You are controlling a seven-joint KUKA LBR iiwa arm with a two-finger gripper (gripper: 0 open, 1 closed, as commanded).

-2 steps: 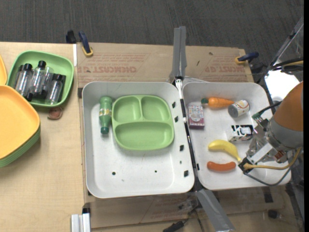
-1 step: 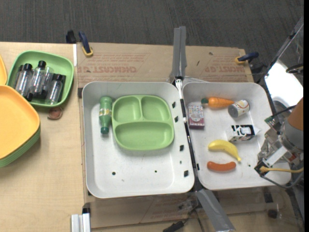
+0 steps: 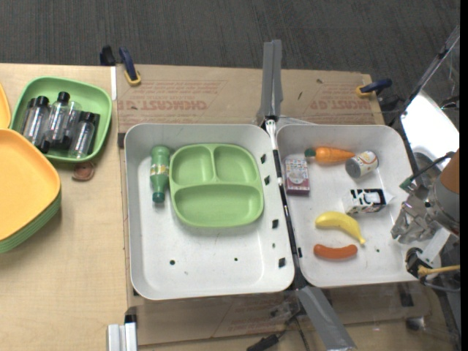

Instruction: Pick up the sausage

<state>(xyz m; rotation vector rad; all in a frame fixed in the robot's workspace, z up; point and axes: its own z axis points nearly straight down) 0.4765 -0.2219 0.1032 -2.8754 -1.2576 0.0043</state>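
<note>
Orange-red and smooth, the sausage (image 3: 336, 251) lies flat in the lower middle of the right bin (image 3: 387, 269), a short stubby link with rounded ends, its long side running left to right. Just above it, close but apart, lies a yellow banana (image 3: 341, 225), curved and slanting down to the right. Further up sit a small black-and-white carton (image 3: 366, 199), a grey can (image 3: 361, 164) on its side, an orange carrot (image 3: 330, 154) with a green tip and a purple box (image 3: 297, 175) near the bin's left wall. Nothing lies on top of the sausage, and the floor of the bin to its right is bare. At the right edge of the frame, outside the bin's right wall, the claw (image 3: 413, 225) hangs level with the banana; whether it is spread or closed I cannot tell. The left bin (image 3: 212, 269) holds a green divided plate (image 3: 216, 184) and a green bottle (image 3: 159, 172) lying beside the plate's left side. Both bins rest on brown cardboard over a wooden tabletop (image 3: 58, 298), with a green tray of dark vials (image 3: 61, 118) and stacked yellow plates (image 3: 25, 196) at the left, and grey carpet across the top.
</note>
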